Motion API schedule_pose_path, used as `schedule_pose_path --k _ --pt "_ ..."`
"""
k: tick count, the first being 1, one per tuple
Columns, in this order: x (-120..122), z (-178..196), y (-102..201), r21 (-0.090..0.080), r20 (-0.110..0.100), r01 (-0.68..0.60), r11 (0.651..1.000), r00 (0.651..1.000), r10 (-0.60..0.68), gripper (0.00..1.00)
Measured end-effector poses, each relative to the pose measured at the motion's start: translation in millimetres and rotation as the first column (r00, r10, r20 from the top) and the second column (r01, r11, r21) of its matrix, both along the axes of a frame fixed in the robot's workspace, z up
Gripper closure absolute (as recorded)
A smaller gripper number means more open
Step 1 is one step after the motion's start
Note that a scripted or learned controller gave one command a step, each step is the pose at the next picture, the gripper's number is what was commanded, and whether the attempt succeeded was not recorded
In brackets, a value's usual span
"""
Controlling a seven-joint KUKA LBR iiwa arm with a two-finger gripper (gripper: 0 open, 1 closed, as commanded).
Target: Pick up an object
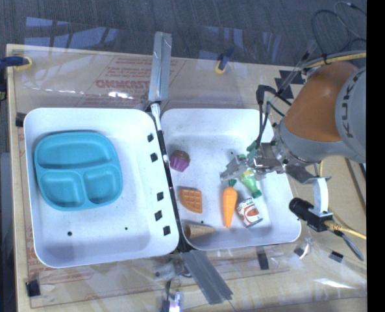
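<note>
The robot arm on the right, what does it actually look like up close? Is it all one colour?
No. The arm is bulky and rounded, grey with a broad orange band above the wrist. Thin dark cables loop behind it. At its tip sits a small metallic gripper, with a black cable running up from it along the wrist.

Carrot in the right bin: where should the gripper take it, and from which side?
Grip the carrot across its thick upper half, from straight above, with one finger on each long side. It lies flat and nearly lengthwise, tapering toward the near wall; the small can crowds its right side, so watch that finger.
</note>
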State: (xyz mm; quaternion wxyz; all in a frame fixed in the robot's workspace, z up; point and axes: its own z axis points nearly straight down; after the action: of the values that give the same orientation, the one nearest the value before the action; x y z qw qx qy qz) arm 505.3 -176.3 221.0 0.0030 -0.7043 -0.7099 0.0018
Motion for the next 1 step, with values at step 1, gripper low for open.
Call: schedule_pose_path --k 1 --pt "6.8 -130.3 -34.3 0.000 0.002 -0.073 0.997 0.997 0.073 0.00"
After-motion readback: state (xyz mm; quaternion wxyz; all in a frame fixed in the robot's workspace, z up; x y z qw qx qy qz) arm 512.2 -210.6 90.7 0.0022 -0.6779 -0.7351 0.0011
